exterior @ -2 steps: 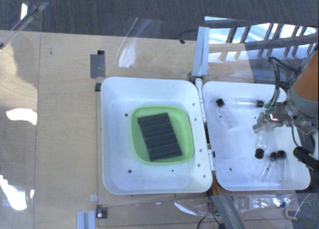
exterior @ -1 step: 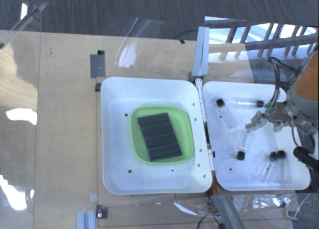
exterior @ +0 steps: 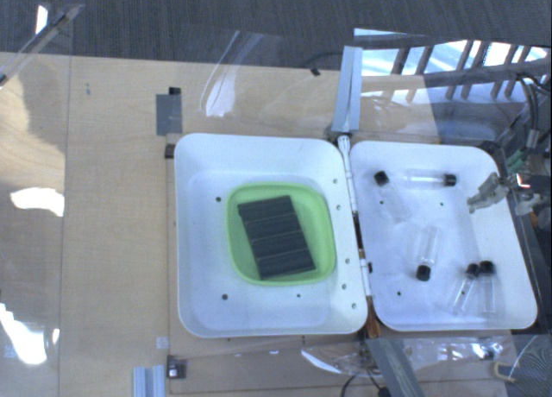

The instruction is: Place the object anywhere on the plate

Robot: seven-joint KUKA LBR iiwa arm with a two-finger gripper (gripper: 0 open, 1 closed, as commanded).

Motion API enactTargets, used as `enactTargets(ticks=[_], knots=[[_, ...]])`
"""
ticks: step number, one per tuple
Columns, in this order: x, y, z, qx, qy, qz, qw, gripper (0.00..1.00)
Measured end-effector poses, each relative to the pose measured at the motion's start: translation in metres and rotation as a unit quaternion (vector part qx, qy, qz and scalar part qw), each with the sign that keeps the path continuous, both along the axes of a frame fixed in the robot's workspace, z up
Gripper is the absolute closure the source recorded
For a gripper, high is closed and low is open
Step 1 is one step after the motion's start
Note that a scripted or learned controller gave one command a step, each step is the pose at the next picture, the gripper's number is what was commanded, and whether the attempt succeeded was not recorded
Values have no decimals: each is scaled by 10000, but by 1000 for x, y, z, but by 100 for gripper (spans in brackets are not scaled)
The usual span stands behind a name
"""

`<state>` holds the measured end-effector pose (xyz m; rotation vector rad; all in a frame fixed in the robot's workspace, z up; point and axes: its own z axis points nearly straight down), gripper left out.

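A green plate (exterior: 322, 216) lies in the middle of the left white bin (exterior: 198, 300). A dark grey ribbed block (exterior: 276, 237) rests flat on the plate, slightly turned. My gripper (exterior: 488, 192) hangs at the right edge of the right bin (exterior: 388, 309), far from the plate and block. I see nothing held at its tip. The rest of the arm runs off the right side of the view.
Several clear vials with black caps lie in the right bin: a long one (exterior: 416, 179) near the back, one (exterior: 425, 253) in the middle, and two (exterior: 476, 285) at the front right. A raised divider (exterior: 355, 231) separates the bins.
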<state>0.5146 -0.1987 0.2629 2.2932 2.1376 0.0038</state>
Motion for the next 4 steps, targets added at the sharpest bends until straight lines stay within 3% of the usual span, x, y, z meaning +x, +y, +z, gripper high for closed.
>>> enactTargets(ticks=[2, 3, 4], knots=[[-11, -2, 150, -7, -21, -1104, 9939, 0], [-24, -1, 172, -10, -32, -1719, 9851, 0], [-24, 6, 172, -3, -16, -2343, 9722, 0]])
